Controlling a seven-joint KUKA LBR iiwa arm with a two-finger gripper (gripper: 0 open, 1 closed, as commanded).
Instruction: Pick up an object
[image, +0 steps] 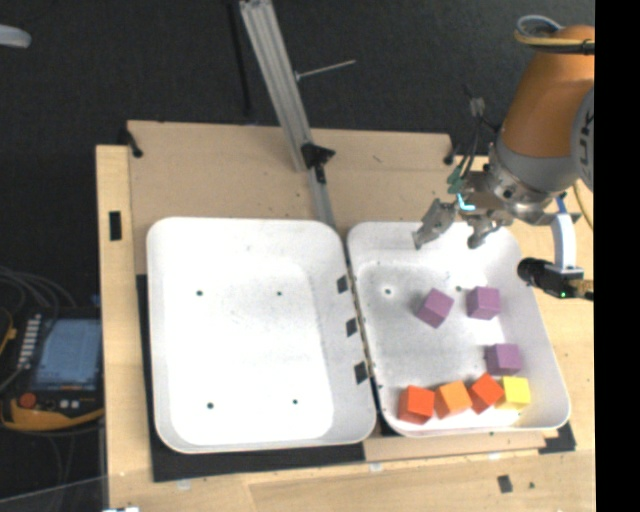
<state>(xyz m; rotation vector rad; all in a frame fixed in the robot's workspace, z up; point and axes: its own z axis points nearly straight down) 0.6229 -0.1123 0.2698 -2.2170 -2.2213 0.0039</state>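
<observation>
the grey two-finger gripper (458, 229) hangs spread wide and holding nothing over the far edge of the right-hand shallow white bin (385, 262), so this looks like the approach step, before any grasp. the nearest candidate, a small purple cube (435, 307), sits apart from its neighbours just below the fingers. the next move likely calls for lowering squarely around that cube, then closing.

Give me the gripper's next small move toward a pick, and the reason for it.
Probably shift the gripper, whose fingers look spread, toward the near edge and lower it over the left purple cube. It hangs at the right bin's far rim with nothing between its fingers, and that cube sits nearest, apart from the others.
</observation>
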